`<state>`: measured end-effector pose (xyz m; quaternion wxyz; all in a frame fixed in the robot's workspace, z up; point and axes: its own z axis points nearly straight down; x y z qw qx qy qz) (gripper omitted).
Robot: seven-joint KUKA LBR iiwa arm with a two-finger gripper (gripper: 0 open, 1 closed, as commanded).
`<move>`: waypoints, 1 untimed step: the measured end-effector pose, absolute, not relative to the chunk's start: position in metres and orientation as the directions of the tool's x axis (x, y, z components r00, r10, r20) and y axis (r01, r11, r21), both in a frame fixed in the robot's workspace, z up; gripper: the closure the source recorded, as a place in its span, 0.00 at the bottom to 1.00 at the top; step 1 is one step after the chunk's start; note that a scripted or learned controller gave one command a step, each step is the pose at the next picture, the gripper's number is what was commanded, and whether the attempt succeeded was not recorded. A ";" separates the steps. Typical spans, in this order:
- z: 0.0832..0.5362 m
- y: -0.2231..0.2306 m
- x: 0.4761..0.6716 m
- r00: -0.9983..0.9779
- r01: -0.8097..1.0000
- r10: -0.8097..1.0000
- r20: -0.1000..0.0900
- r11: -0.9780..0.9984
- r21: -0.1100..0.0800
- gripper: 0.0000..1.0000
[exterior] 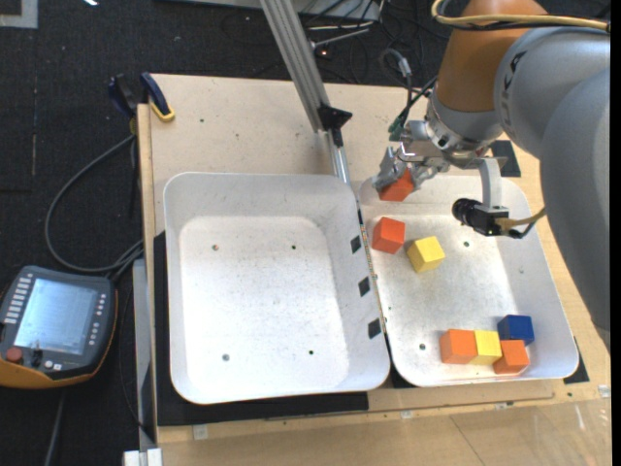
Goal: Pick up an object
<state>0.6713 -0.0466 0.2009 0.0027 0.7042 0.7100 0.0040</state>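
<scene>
Orange-red block (396,188) pinched in the gripper (398,177) — above the right bin's (543,289) far corner.
Lift it straight up, slowly — you risk losing that shallow hold.

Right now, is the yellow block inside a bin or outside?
Inside: the small yellow cube lies on the floor of the right shallow white bin, beside an orange cube.

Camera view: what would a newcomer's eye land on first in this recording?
The grey arm with its orange band, reaching in from the right, its gripper holding an orange block above the right bin. Then the bright blocks below: orange and yellow together, four clustered at the near corner.
</scene>
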 end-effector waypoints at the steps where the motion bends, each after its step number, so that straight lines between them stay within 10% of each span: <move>1: 0.195 0.022 0.623 -0.009 1.000 1.000 0.002 0.009 -0.005 1.00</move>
